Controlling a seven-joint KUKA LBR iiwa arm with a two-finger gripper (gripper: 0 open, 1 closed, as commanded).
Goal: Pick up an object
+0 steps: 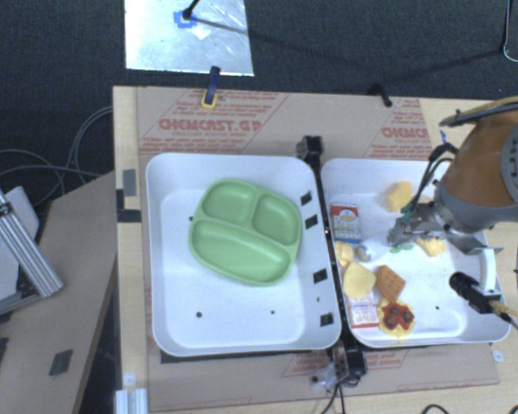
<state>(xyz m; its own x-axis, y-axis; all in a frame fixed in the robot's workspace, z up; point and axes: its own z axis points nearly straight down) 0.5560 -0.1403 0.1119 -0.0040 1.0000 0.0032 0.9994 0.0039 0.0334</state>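
Camera view: jaws hang low in the right bin beside a yellow piece; their opening cannot be told.

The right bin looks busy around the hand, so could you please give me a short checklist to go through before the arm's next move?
1. Hand is over the right bin: ok.
2. Whether the hand is open or shut: cannot tell; it is too small and blurred.
3. An object between the hand's tips: cannot tell, so treat nothing as held.
4. Targets within the right bin: ok; a yellow piece lies just above the hand, another yellow piece just to its right.
5. Room around the hand: not ok; the items lie close together, so a neighbour may get nudged.
6. Left bin holds the green divided plate, away from the arm: ok.
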